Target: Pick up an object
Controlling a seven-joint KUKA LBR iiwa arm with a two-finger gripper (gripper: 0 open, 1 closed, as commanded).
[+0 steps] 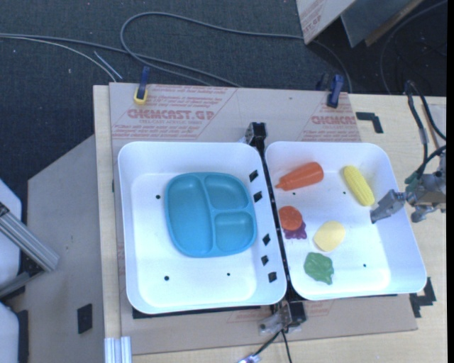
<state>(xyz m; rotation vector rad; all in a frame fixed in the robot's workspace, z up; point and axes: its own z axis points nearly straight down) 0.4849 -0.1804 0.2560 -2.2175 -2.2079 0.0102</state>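
Camera view: the clearest writing is red print on the brown sheet under the bins, reading "CHEMCAST GP" (pixel 170 113) above the left bin, with a second patch of the same red print (pixel 330 122) above the right bin, too broken to read fully. A cardboard box (pixel 319 18) at the top edge carries small print that cannot be made out.

The gripper (pixel 386 207) sits at the right bin's (pixel 369 280) right side, low over the white floor — whether it is open or closed cannot be told from here, and nothing is seen in it. It lies just right of the corn cob (pixel 358 185), apart from it.

Also in the right bin: a carrot (pixel 301 176), an orange-and-purple piece (pixel 291 220), a yellow lemon (pixel 330 236) and a green vegetable (pixel 318 267). The left bin (pixel 142 283) holds a blue divided plate (pixel 210 213).
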